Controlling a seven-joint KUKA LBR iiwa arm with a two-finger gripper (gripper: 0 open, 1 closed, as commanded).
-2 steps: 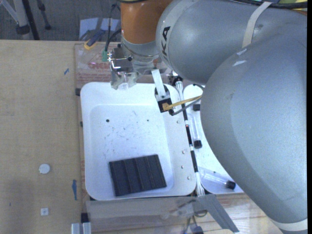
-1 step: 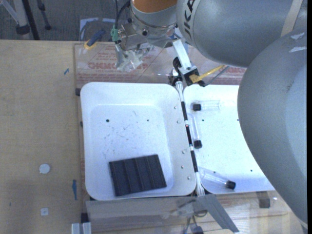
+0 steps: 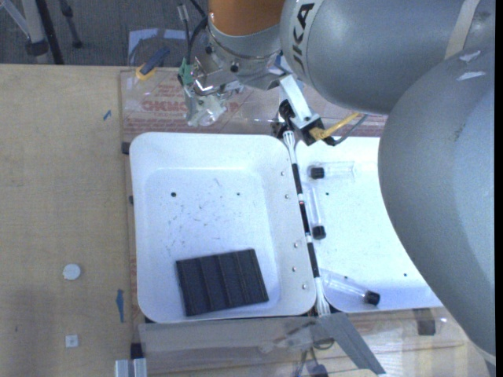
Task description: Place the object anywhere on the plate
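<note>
The gripper hovers beyond the left bin – whether its claw is apart or together I cannot tell – well apart from the dark ridged plate, presumably its target.

Readable on the grey arm: white letters "KA" (tail end of a longer brand name, the rest hidden past the orange band). Printed in faded red on the clear plastic sheet behind the bins: something like "CHEM", too blurred to make out fully. Nothing else legible.
</note>
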